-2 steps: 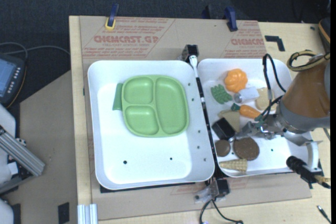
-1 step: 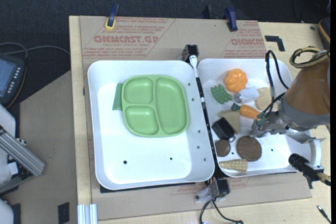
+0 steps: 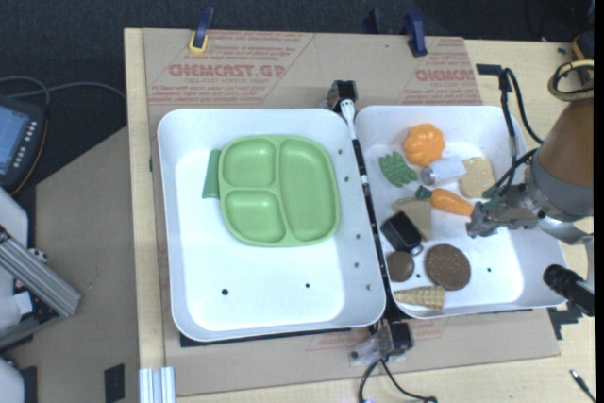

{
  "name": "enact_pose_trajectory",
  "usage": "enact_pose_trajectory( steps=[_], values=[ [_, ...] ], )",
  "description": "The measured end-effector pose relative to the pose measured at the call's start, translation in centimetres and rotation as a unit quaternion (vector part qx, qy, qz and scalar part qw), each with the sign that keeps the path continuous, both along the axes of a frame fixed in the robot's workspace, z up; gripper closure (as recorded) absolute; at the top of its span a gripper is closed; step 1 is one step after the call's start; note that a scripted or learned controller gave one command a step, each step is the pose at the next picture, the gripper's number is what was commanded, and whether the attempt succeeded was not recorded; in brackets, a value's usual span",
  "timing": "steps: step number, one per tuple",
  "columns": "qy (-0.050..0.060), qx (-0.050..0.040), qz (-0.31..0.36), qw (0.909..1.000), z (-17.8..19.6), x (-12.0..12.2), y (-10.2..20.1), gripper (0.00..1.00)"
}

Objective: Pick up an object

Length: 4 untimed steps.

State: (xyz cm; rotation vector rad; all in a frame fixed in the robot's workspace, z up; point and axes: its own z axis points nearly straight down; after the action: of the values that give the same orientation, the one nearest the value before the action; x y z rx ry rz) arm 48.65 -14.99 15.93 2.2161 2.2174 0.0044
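The right bin (image 3: 500, 283) holds several small items: an orange pumpkin-like toy (image 3: 424, 143), a green leafy piece (image 3: 396, 169), a carrot (image 3: 451, 201), a pale beige block (image 3: 478, 175), a black block (image 3: 403, 230), a round brown cookie (image 3: 447, 265) and a waffle cone piece (image 3: 421, 299). My gripper (image 3: 478, 224) hangs low over the right bin, just right of the carrot's tip and above the cookie. I see nothing held in it.
The left bin (image 3: 189, 278) holds a green divided plate (image 3: 279, 189) lying on a darker green piece. The arm's grey body and orange band (image 3: 569, 156) cover the right bin's right side. Clamps and cables sit along the bench's far edge.
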Motion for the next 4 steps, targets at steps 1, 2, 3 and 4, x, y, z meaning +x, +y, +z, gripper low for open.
enact_pose_trajectory(
  steps=[1,2,3,4],
  values=[
    [0.0,-0.0003,0.0,1.0,5.2,-0.2,-1.1,1.0],
    [0.001,0.0003,0.0,1.0,6.7,-0.1,-1.1,1.0],
    [0.0,0.0006,0.002,1.0,7.4,4.9,2.4,1.0],
    [0.001,0.0013,0.003,1.0,6.3,9.4,6.0,1.0]
  ],
)
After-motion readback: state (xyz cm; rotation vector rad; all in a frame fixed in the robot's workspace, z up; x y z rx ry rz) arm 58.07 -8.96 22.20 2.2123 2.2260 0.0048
